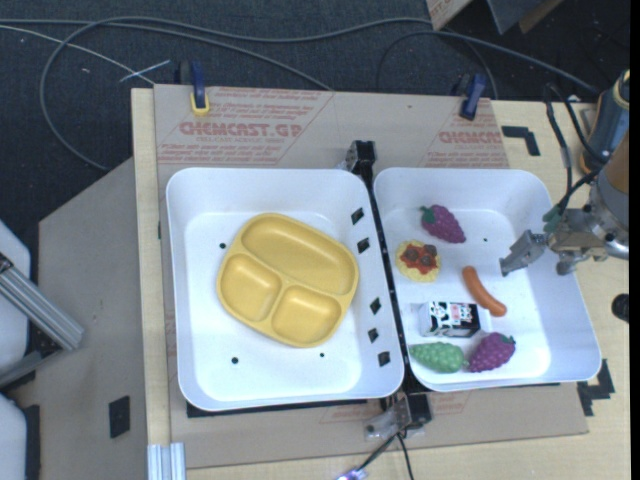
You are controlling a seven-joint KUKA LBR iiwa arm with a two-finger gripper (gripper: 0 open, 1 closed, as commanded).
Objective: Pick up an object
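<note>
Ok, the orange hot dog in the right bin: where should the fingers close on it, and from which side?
Probably across the middle of the hot dog, coming straight down. It lies flat on the right bin floor, long and narrow, running diagonally, so closing across its short width suits it. Bare floor lies on both long sides; the carton sits near its lower end. The gripper is up-right of it.

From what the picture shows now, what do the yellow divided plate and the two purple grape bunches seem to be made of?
The yellow divided plate looks like moulded plastic: one even colour, a soft sheen, rounded compartment edges. The two purple grape bunches seem to be toy food, probably plastic or rubber: uniform colour and bumpy moulded shapes. At this distance I cannot tell hard from soft.
</note>
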